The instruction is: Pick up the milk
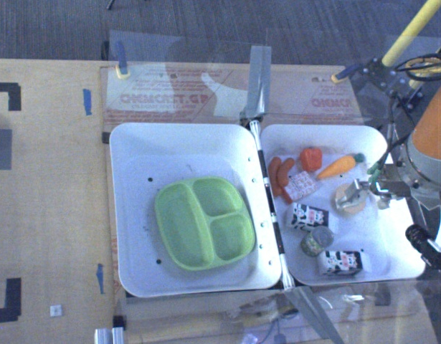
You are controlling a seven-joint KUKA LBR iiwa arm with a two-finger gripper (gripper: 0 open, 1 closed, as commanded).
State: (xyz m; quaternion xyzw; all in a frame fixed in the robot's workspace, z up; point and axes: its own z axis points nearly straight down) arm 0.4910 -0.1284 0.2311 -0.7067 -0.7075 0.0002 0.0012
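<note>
Two shallow white bins sit side by side on the tan wooden surface. The left white bin holds a light green plastic plate with three compartments, lying flat near its middle. The right white bin holds the small things. Two small white milk cartons with black cow patches lie there: one milk carton near the bin's middle, tilted on its side, and a second milk carton at the near side, also lying down. Between them sits a small round grey-green can, just beside both. At the far left of this bin lie two red sausages, touching a white packet with red print. A red block-shaped toy sits farther back, and an orange carrot with a green top lies to its right. The grey arm's gripper reaches in from the right over a round beige object, well apart from both cartons; whether the jaws are spread or pressed together cannot be told from here.
</note>
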